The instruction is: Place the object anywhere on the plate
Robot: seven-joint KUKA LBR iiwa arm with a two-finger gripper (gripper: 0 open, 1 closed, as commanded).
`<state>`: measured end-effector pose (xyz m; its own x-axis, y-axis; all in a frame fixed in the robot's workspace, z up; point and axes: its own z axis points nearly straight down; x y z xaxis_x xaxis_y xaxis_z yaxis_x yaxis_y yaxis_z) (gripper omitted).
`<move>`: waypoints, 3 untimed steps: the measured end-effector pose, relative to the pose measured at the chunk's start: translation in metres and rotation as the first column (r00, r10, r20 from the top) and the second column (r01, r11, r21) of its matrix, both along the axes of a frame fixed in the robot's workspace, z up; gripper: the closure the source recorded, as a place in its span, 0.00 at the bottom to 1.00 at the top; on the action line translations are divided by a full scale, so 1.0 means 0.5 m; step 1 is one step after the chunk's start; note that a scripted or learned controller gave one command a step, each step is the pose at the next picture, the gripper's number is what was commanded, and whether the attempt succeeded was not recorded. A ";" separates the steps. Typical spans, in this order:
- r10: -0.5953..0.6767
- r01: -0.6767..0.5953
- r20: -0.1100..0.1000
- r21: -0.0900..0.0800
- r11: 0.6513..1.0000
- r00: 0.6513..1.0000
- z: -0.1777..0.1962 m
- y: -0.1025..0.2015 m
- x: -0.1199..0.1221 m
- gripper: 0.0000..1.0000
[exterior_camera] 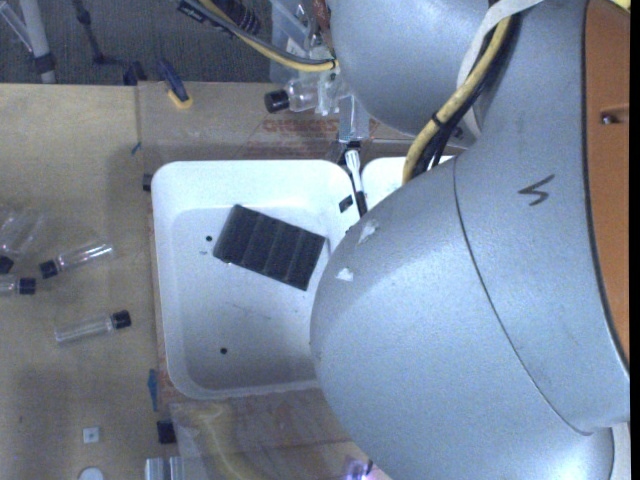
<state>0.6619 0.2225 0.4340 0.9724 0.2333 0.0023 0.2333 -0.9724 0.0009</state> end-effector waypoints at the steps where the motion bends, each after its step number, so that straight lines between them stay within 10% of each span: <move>1: -0.035 0.035 -0.003 -0.001 0.999 0.999 -0.065 0.005 -0.133 1.00; 2: 0.103 -0.103 -0.008 -0.001 0.995 0.995 -0.288 0.004 -0.355 1.00; 3: -0.037 0.037 0.000 -0.002 0.999 0.999 -0.178 0.002 -0.213 1.00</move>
